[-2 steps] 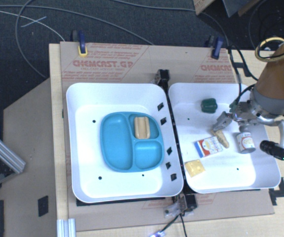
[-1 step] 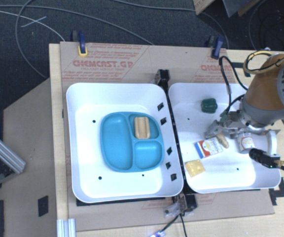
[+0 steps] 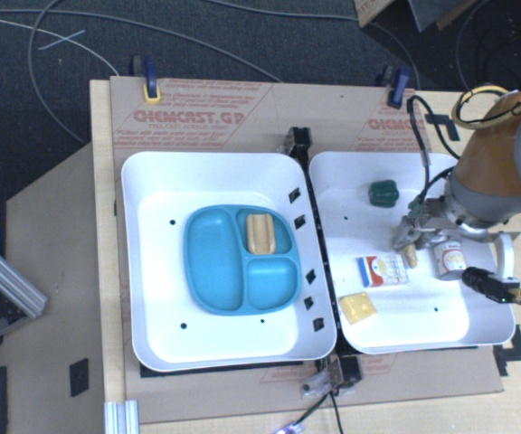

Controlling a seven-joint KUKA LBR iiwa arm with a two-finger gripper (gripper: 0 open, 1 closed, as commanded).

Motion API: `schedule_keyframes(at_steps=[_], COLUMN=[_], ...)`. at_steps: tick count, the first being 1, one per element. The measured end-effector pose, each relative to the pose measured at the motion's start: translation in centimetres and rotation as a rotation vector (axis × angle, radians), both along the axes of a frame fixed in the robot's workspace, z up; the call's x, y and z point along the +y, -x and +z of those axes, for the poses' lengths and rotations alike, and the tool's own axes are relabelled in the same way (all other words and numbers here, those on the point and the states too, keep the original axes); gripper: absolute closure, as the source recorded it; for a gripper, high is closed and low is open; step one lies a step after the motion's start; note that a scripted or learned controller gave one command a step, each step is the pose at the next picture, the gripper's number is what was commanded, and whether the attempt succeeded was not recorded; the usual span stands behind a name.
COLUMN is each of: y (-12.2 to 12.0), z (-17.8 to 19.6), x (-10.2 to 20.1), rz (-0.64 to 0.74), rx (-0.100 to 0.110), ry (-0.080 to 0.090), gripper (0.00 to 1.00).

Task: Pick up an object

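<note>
Two white bins sit on the bench, and we see the gripper (image 3: 412, 240) low in the right bin (image 3: 396, 328). Its fingers look narrowly set with nothing between them. Beside it lie a small card packet (image 3: 383, 270), a yellow piece (image 3: 357, 308) (nearer the front rim) and a green object (image 3: 383, 193).

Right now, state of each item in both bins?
Blue divided plastic plate: flat in left bin.
Tan wooden block: lying in plate's upper right compartment.
Dark green block: resting in right bin, untouched.
Small printed card: lying flat.
Yellow sponge piece: near bin's front edge.
</note>
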State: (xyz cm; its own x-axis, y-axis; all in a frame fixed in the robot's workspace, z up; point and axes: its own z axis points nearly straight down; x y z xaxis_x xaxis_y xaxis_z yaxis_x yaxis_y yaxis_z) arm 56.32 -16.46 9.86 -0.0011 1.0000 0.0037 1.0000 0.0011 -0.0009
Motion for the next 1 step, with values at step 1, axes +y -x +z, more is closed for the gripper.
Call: schedule_keyframes(at_steps=[1], y=[0.17], z=[5.20], x=[1.01], rz=[0.000], rx=[-0.004], ry=[0.004], gripper=[1.00])
